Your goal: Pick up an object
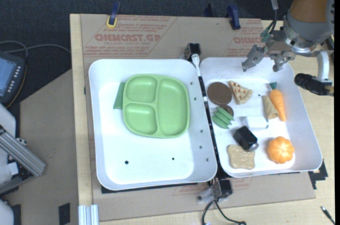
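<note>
- Toy food fills the right white bin [311,136]: an orange carrot [277,104] by its right wall, a round orange mandarin [280,150] at the near right corner, a brown disc [219,93] and a pizza wedge [240,92] mid-bin.
- Gripper [264,59] hovers over the bin's far edge, fingers spread, gripping nothing.
- Carrot lies nearest; best to descend straight, fingers straddling its narrow width.
- Green divided plate [157,106] sits in the left white bin [106,155].

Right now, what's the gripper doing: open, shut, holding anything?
Two-finger gripper: open, holding nothing, above the far edge of the right shallow white bin.
</note>
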Controlling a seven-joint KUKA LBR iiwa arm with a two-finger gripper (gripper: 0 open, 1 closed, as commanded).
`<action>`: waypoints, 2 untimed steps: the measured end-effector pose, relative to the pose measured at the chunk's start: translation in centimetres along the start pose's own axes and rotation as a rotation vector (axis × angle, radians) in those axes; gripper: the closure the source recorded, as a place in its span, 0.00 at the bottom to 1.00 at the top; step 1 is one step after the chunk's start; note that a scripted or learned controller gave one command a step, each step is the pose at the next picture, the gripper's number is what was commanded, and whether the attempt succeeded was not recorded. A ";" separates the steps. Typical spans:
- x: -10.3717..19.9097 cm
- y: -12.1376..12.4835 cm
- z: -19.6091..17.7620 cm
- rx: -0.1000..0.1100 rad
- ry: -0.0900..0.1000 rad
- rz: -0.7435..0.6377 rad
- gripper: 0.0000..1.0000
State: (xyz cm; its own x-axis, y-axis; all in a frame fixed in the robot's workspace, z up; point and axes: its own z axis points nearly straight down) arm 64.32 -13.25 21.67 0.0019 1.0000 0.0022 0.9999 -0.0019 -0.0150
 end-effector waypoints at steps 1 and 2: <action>0.0 0.3 -0.8 -0.014 -0.002 -0.002 0.00; 0.3 1.2 4.0 -0.010 -0.001 -0.004 0.00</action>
State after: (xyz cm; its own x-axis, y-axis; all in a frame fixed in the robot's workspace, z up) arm 65.48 -12.98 17.65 -0.0024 1.0000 0.0009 1.0000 0.0024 -0.0051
